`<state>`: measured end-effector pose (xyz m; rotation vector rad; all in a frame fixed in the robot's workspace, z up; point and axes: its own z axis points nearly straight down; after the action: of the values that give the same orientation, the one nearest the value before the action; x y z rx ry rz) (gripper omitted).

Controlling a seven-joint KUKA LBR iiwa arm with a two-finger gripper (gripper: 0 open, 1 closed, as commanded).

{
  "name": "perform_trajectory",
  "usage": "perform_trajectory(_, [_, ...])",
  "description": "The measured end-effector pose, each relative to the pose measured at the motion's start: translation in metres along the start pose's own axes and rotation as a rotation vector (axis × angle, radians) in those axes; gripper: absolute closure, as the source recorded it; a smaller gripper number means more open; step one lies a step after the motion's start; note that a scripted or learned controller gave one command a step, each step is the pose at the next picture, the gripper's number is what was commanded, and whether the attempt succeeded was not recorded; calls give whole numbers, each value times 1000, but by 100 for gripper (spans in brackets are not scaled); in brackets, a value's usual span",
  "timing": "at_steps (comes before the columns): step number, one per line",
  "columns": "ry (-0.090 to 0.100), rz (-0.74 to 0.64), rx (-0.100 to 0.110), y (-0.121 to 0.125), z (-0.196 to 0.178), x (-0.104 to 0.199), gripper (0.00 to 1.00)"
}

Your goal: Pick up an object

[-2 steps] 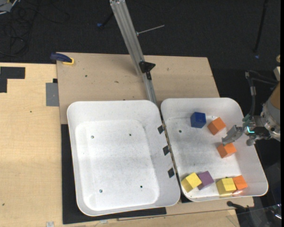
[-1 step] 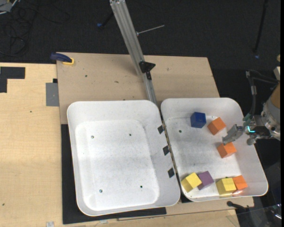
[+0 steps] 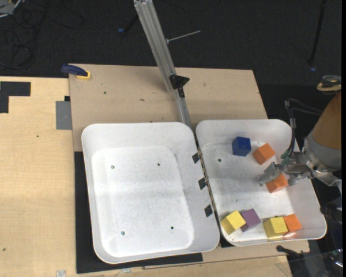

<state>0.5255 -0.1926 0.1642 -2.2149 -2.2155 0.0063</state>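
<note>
The orange cube (image 3: 277, 183) lies in the right bin (image 3: 242, 128), near its right wall, with the end effector (image 3: 278, 175) set over it; whether it is released or clenched cannot be told. A straight, slow lift is advised, clear of the wall. The tan surface (image 3: 132, 94) carries both bins; beyond it, dark floor (image 3: 63, 27) is seen.

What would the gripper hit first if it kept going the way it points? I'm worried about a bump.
Most likely the orange block right at the gripper tips; beyond it lies bare floor of the right bin. Depth is hard to judge.
</note>
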Motion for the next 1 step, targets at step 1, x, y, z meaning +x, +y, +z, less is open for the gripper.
perform_trajectory(1, [-11,5,-15,-2,44,6,0])
